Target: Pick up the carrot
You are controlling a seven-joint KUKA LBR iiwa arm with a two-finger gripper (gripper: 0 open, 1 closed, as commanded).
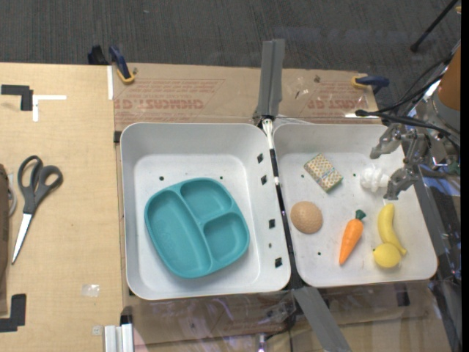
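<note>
The orange carrot (pixel 350 240) with a green top lies in the right bin (pixel 322 270), near its front, pointing toward the front edge. My gripper (pixel 383 172) hangs at the bin's right side, behind and to the right of the carrot and apart from it. Its two metal fingers (pixel 399 182) are open, with nothing held between them. A small white crumpled object (pixel 371 180) lies in the bin just by the fingertips.
A yellow banana (pixel 386 222) and a lemon (pixel 388 255) lie right of the carrot. A brown egg (pixel 306 217) sits to its left, a patterned block (pixel 323 172) behind. The left bin (pixel 135 196) holds a teal divided plate (pixel 196 227). Scissors (pixel 29 193) rest on the bench.
</note>
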